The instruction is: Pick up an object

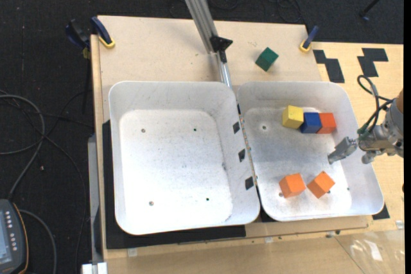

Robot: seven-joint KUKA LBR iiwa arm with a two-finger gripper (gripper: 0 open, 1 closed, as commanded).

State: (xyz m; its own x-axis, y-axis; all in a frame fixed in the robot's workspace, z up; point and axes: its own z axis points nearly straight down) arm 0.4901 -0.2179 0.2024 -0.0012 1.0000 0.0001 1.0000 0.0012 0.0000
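Over the right bin's (359, 199) far edge, the end effector (341, 151) is hovering; its grip state is impossible to tell. Nothing is lifted yet, so picking an orange cube (321, 184) is remaining.

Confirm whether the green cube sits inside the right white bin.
No, the green cube lies on the wooden bench, beyond the right white bin's far rim.

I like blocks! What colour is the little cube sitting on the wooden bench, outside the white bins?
Green: the small green cube shows best in the camera view.
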